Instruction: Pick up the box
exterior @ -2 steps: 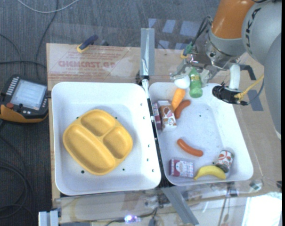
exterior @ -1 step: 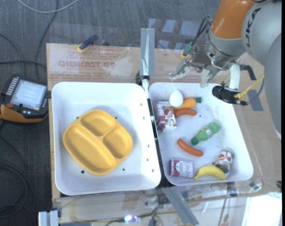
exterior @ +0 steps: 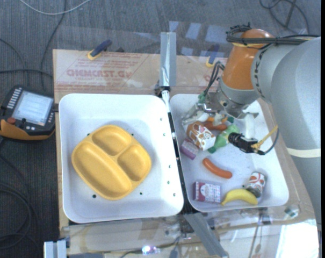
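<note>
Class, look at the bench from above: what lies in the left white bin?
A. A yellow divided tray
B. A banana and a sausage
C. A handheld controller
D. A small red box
A: the yellow divided tray rests alone on the floor of the left white bin.

Bright, even overhead light is washing the two white bins [exterior: 173, 144] nearly to overexposure. Shadows are staying soft and short, pooling under the yellow tray [exterior: 112, 160]. The clear panel along the worktop's near edge [exterior: 151, 235] is throwing pale reflections (a small glare spot too). The whole frame is reading slightly soft; the arm [exterior: 291, 90] is looking blurred.
</note>
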